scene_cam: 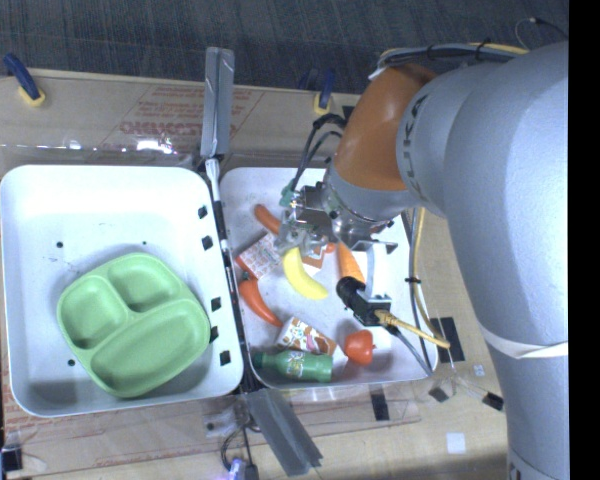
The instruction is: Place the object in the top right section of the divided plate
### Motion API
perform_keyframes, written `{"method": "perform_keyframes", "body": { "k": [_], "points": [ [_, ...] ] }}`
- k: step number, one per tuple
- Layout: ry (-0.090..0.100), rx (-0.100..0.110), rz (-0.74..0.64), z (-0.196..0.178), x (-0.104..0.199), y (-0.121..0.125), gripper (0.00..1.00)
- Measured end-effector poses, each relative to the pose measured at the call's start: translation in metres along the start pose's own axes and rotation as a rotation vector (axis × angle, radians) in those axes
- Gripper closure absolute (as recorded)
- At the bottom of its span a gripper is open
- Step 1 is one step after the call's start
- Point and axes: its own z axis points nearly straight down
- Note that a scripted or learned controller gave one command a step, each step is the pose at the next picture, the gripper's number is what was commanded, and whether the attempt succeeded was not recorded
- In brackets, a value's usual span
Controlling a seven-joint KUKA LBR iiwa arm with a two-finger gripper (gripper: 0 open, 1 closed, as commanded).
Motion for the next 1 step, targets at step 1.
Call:
{"method": "perform_keyframes", "body": {
  "k": [1],
  "points": [
    [-0.001, 0.001, -0.465, 0.0007, 0.0655, -0.0079, 1.0]
  ]
}}
